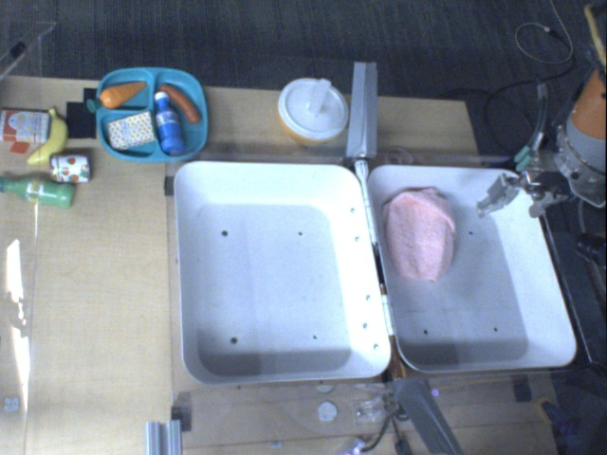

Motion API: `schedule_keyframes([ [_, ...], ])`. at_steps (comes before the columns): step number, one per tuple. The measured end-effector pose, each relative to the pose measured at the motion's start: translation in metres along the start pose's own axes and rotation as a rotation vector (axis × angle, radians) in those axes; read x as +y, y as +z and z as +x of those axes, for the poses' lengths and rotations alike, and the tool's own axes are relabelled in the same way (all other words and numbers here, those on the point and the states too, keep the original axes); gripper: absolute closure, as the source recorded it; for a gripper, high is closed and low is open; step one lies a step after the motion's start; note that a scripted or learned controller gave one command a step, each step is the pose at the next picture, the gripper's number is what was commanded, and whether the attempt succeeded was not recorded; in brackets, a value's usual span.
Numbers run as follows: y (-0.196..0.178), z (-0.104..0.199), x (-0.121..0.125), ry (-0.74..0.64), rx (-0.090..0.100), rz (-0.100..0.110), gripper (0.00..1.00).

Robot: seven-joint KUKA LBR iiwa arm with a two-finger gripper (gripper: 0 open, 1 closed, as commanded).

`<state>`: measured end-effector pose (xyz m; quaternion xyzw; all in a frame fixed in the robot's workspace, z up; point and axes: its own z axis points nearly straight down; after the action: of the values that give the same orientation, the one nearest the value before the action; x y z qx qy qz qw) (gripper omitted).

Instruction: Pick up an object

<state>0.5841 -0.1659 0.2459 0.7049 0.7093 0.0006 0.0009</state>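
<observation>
target: pink cloth [419, 232], a soft lump lying in the right bin [493, 344], in the left half of it, close to the divider between the bins
gripper [512, 191]: over the right bin's upper right corner, above the rim, well apart from the cloth
fingers: can't tell if spread or pressed together; too small and cluttered at this angle
load: nothing visible between the fingers
arm [588, 131]: reaches in from the right edge, orange band at the wrist, cables trailing behind it
left bin [275, 349]: bare white floor, so the cloth is the one thing to go for
step (my read): approach not started; the gripper sits off to the side, likely parked so the camera gets a clean look at the bins
next move (my read): shift left and toward the bin's middle, then drop on the cloth's high point, since a limp lump gives the most to pinch there
risk: cloth sits near the bin wall, so a finger could hit the rim; fabric may slip out
bench clutter: blue tray [152, 114] of toy food, white lidded cup [313, 110], banana [52, 138], small can [70, 168], green bottle [38, 191], all outside the bins, irrelevant
</observation>
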Motion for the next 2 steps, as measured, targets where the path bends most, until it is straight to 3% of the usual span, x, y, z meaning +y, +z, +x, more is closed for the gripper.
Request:
schedule_keyframes([
  [1,0.149,0.002,0.029,-0.051,-0.002,-0.006,0.00],
  [2,0.153,0.044,0.038,-0.233,-0.005,-0.016,0.00],
])
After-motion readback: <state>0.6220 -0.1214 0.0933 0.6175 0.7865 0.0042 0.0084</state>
